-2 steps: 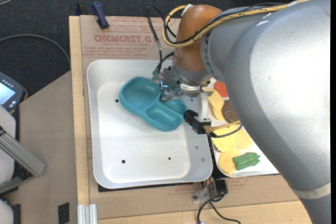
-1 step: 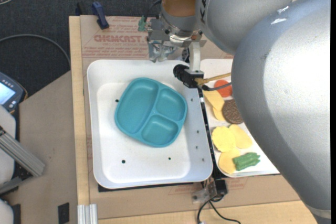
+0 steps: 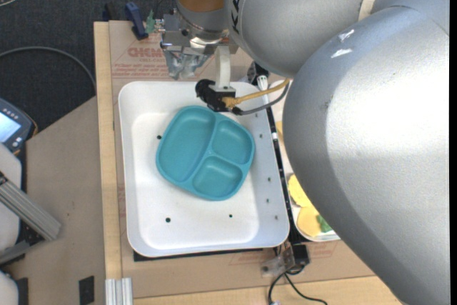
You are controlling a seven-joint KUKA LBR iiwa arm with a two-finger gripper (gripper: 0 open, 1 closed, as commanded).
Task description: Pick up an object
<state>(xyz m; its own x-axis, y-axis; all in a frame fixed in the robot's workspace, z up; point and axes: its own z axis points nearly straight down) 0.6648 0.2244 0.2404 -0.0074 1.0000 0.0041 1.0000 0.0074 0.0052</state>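
A teal divided plate (image 3: 206, 152) with three compartments lies flat in the left white bin (image 3: 143, 175), slightly toward its far right. My gripper (image 3: 182, 68) hangs over the far edge of that bin, beyond the plate's far left corner and apart from it. Nothing shows in the gripper. The grey arm with its orange band covers the upper right of the view.
The right bin (image 3: 303, 228) is mostly hidden under the arm; a yellow object (image 3: 300, 198) and a bit of green (image 3: 323, 225) show at its near left corner. Brown cardboard (image 3: 107, 153) borders the left bin. A blue clip (image 3: 136, 19) sits at the bench's far edge.
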